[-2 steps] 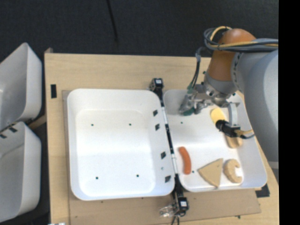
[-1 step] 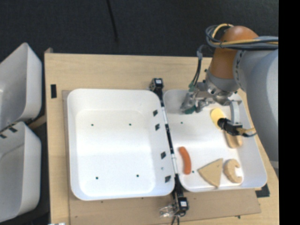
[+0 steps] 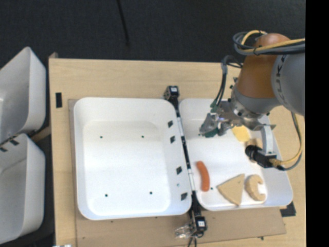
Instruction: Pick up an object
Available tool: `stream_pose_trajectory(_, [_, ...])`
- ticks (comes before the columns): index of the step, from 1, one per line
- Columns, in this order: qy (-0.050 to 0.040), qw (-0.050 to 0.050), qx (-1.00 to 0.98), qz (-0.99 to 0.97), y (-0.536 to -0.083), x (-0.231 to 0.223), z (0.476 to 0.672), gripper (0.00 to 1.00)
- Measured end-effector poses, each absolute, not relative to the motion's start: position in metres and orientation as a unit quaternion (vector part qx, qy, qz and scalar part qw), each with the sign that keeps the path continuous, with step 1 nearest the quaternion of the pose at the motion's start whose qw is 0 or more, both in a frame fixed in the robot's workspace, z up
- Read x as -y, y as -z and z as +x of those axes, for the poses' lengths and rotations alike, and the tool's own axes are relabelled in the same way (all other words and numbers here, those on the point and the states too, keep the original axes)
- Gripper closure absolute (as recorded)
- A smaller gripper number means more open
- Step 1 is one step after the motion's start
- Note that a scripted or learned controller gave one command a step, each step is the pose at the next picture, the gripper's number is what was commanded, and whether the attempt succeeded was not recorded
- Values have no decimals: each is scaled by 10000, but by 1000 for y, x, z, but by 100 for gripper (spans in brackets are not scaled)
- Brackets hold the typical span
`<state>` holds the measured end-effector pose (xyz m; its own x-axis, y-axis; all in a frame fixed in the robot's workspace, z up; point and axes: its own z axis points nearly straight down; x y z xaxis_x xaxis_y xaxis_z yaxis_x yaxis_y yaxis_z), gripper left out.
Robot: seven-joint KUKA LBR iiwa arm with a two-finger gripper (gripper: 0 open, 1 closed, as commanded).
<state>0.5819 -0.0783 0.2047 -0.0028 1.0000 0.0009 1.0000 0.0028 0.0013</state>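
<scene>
My gripper (image 3: 212,129) hangs over the upper middle of the right bin (image 3: 198,109), below the orange band of the arm. A small dark green thing (image 3: 210,134) shows at its tip. A yellow piece (image 3: 240,133) lies just right of the gripper, partly under the wrist. An orange-red sausage (image 3: 204,176) lies at the bin's lower left. A tan wedge (image 3: 233,189) and a pale curved piece (image 3: 255,187) sit along the bin's front edge.
The left bin (image 3: 123,156) stands beside the right one, with a black-clipped divider (image 3: 181,148) between them. A black cable plug (image 3: 256,155) hangs off the arm at the right. White containers (image 3: 20,138) stand off the bench at the far left.
</scene>
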Motion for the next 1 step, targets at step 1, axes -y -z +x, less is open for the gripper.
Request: stream_pose_trajectory(1, [2,-14,-7095,7047,-200,13,563,100])
